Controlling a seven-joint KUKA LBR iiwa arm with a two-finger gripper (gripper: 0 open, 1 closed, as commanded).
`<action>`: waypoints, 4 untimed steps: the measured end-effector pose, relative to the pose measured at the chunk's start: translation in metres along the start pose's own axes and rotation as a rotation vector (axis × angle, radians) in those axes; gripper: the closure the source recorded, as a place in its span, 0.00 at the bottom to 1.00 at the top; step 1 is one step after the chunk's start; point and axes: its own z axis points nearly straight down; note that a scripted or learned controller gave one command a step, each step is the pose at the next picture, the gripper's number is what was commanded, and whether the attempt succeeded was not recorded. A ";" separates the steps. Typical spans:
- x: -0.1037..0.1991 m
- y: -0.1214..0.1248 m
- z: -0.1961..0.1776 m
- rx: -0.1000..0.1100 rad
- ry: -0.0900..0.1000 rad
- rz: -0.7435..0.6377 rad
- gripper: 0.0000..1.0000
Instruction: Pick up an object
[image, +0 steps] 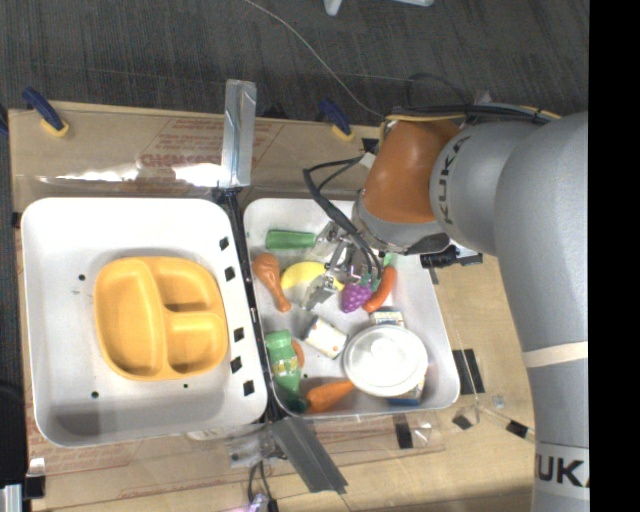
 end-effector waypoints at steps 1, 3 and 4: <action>0.015 0.037 -0.001 0.007 -0.006 0.803 0.00; 0.015 0.041 -0.011 0.006 -0.002 0.793 0.00; 0.046 0.012 0.001 0.003 0.001 0.851 0.00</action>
